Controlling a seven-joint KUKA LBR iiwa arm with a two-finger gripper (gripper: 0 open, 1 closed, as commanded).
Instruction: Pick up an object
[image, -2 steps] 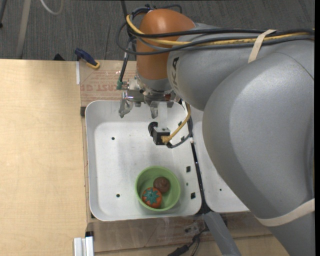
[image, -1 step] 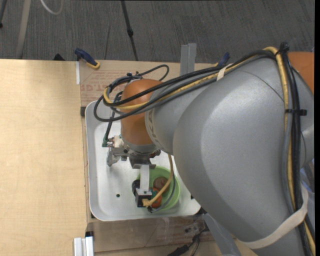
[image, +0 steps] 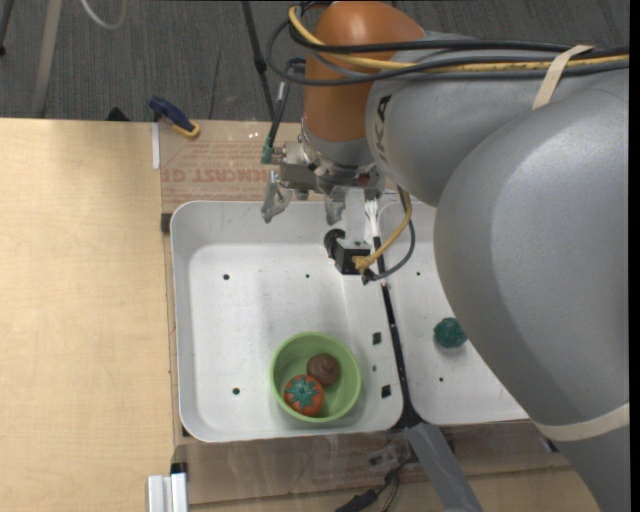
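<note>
Grey arm (image: 520, 230) over white bins (image: 200, 300)

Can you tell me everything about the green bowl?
The green bowl is small, round and light green, and looks like smooth plastic. It sits upright on the floor of the left white bin, near the bin's front edge and towards its right side. Inside it lie two things, side by side: a red-orange tomato with a green top and a brown lump behind it. The gripper is up at the bin's far rim, well apart from the bowl.
</note>
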